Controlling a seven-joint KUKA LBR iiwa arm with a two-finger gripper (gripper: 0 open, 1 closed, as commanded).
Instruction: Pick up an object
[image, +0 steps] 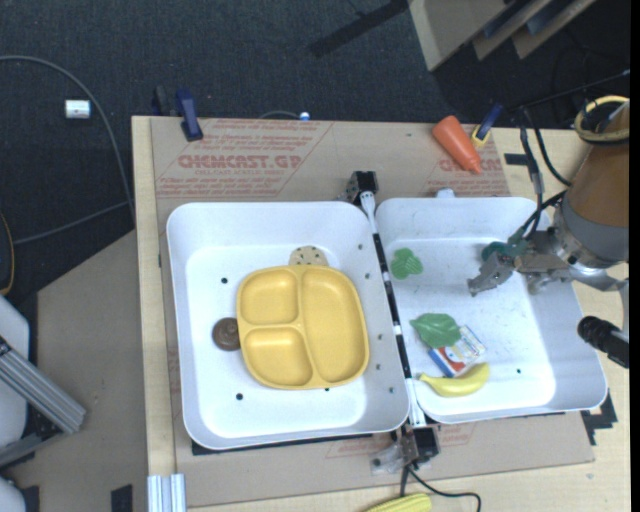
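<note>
The right bin (530, 385) holds a small green piece (405, 263) near its left wall. Nearer the front lie a green leaf-shaped piece (435, 327), a small red, white and blue packet (459, 352) and a yellow banana (455, 381). My gripper (488, 268) hovers over the middle of this bin, to the right of the small green piece and apart from it. Its fingers (497, 251) stand open with nothing between them.
The left bin (190, 300) holds a yellow divided plate (300, 327), a tan cookie (309, 256) behind it and a brown round piece (226, 334) at its left. An orange object (457, 145) lies on the bench behind the right bin.
</note>
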